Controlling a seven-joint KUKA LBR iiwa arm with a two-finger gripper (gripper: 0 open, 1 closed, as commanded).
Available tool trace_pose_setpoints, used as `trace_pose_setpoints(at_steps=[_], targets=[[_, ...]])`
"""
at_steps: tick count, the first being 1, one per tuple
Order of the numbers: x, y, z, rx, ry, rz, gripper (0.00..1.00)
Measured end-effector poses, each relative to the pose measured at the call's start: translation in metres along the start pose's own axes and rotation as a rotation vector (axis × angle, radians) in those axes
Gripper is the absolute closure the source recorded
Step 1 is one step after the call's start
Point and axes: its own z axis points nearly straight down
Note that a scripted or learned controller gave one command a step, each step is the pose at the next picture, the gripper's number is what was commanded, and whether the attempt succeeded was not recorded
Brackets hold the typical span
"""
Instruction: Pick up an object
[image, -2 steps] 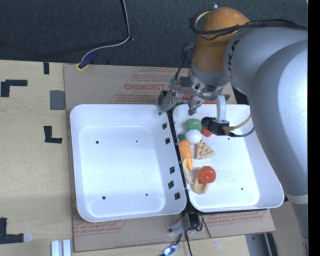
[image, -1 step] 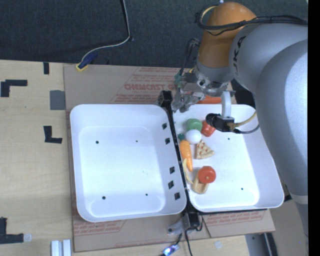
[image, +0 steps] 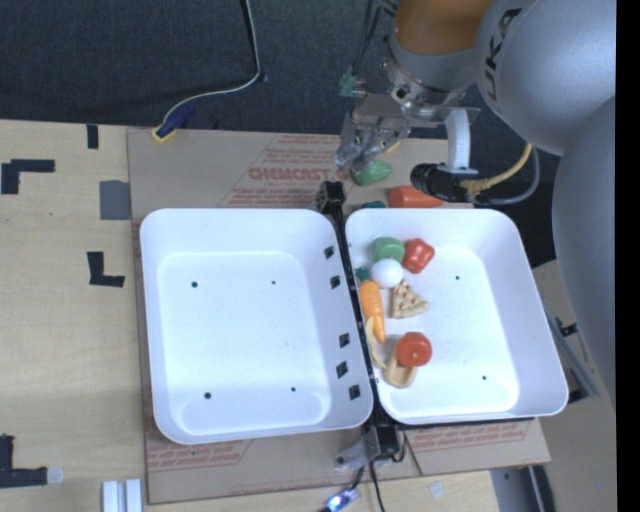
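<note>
The claw (image: 362, 155) hung above the far edge of the right bin (image: 500, 300), under the big grey arm (image: 540, 60) with its orange band (image: 435, 25). A small green thing (image: 374, 172) sat between its fingers, so the claw was closed on it. The green thing was up in the air, over the brown cardboard sheet (image: 280, 175) just behind the bins. Near it, by the bin's far rim, lay an orange-red thing (image: 412, 197).

Inside the right bin, close to its left wall, lay a little pile of toy food. There was a green piece (image: 388, 248), a red pepper (image: 418, 255) touching it, and a white ball (image: 386, 271) just below them. A carrot (image: 371, 298) lay along the wall, with a pizza slice (image: 406, 300) beside it. Lower down sat a red tomato (image: 413, 349), resting against a tan piece (image: 399, 375).

The left bin (image: 240, 330) stood right beside it, touching along the middle. Both bins sat on the light wooden worktop (image: 60, 340).
</note>
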Motion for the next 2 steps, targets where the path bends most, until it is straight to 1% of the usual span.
trace_pose_setpoints(at_steps=[1,2], targets=[[0.021,-0.004,-0.168,-0.005,0.000,0.003,1.00],[0.015,0.007,-0.188,0.010,-0.004,0.008,1.00]])
